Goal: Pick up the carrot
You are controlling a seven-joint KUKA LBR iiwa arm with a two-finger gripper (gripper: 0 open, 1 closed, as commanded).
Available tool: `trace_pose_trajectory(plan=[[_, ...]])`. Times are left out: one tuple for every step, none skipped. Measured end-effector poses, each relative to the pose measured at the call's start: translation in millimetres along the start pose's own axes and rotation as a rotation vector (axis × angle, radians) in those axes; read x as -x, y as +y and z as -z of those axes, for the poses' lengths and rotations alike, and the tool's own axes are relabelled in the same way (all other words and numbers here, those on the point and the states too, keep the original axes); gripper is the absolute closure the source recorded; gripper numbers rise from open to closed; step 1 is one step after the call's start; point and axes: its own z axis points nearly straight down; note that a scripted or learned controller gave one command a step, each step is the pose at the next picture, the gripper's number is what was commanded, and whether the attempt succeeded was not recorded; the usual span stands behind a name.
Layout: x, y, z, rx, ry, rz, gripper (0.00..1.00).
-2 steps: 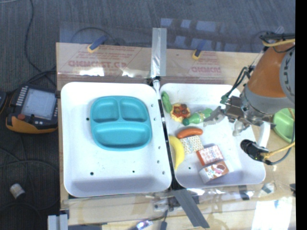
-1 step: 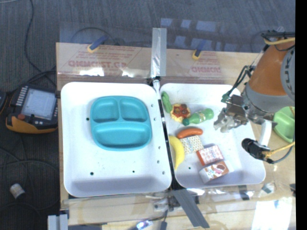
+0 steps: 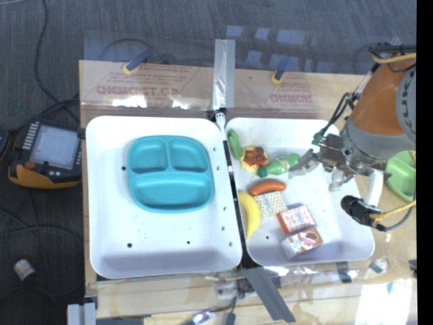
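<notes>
The carrot (image 3: 270, 187) is a short orange piece lying in the middle of the right bin (image 3: 358, 246), between a banana and a patterned cracker. My gripper (image 3: 320, 171) hangs over the bin's right half, to the right of the carrot and a little above it. Its fingers (image 3: 304, 167) are spread apart with nothing between them. It is not touching the carrot.
The right bin also holds a green vegetable (image 3: 234, 143), a pizza slice toy (image 3: 255, 157), a green leafy piece (image 3: 285, 162), a banana (image 3: 249, 212), a cracker (image 3: 272, 202), a red box (image 3: 296, 219) and a can (image 3: 302, 241). A blue divided plate (image 3: 169, 172) lies in the left bin (image 3: 108, 249).
</notes>
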Motion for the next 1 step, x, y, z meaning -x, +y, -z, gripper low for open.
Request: trace_pose_trajectory(plan=[[-63.2,22.1,-10.3,0.007,-0.001,-0.151,0.0]])
